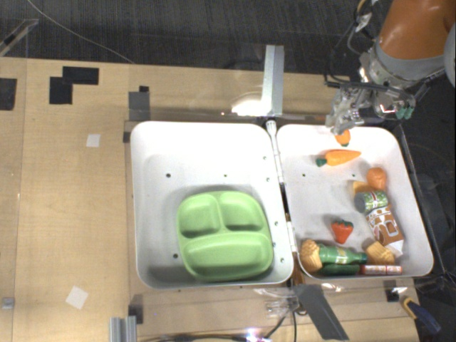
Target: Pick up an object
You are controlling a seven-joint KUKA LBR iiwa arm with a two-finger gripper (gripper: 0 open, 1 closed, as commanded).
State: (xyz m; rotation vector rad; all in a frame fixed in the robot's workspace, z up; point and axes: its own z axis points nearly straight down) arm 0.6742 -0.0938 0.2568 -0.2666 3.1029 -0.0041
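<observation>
My gripper (343,125) hangs over the far edge of the right bin (306,198), near its back left corner. A small orange piece (343,137) sits between the fingertips, and the fingers are shut on it. Just in front of it a toy carrot (339,157) with a green top lies on the bin floor. Further forward lie an orange fruit (376,177), a labelled can (380,217), a red strawberry (342,230), a green bottle (340,258) and a tan pastry (310,254).
The left bin (164,162) holds a green compartment tray (224,235) towards its front. A metal post (273,80) stands behind the divider between the bins. Cables hang around the wrist at the upper right.
</observation>
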